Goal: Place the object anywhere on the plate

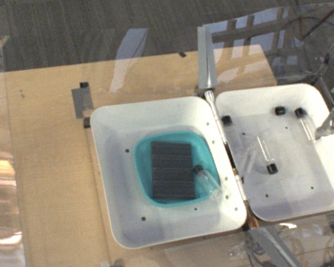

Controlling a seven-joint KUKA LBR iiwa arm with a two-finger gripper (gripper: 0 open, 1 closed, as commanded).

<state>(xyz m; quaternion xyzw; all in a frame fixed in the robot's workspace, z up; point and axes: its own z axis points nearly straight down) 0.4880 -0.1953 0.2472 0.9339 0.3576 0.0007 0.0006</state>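
Here, two white bins sit side by side on the tan surface [48, 181], mid-frame.

Left bin [116, 170]: a teal plate [144, 165] lies in its centre. On the plate rests a dark ribbed block [172, 170], long axis running top to bottom of the frame, leaning slightly to the right at its upper end. A clear tube [205, 179] with a dark cap lies at the plate's lower right corner, touching the block's lower right edge; its cap points up-left, its body runs down-right over the plate's rim.

Right bin [303, 189]: more clear tubes with dark caps. One [266, 156] lies near the centre, nearly upright in the frame, cap at the lower end. Another [305, 122] sits toward the upper right, cap at its upper end. Loose caps or small dark pieces near the upper edge; too small to tell which.

Which tube counts as the object I cannot say. Judged from the layout, the one on the plate's corner looks already placed, though only partly on.

The arm is at the far right edge of the frame; the claw's state cannot be told from this view.
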